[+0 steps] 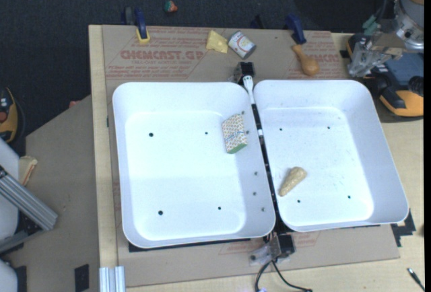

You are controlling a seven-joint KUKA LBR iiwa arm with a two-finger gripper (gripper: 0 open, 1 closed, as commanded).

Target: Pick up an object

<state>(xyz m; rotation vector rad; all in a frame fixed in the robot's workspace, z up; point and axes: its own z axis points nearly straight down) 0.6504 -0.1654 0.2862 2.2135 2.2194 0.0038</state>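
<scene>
Fixed overhead; slanted down on both bins (pixel 128 149).

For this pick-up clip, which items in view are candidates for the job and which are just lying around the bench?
Job:
- small patterned green-and-white block, left bin
- tan cone-shaped piece, right bin
- gripper, upper right, outside the bins

Lying about, on the board beyond the bins:
- yellow wedge
- small white-and-grey box
- brown wooden pear-shaped piece
- tiny colourful object on the dark floor
</scene>
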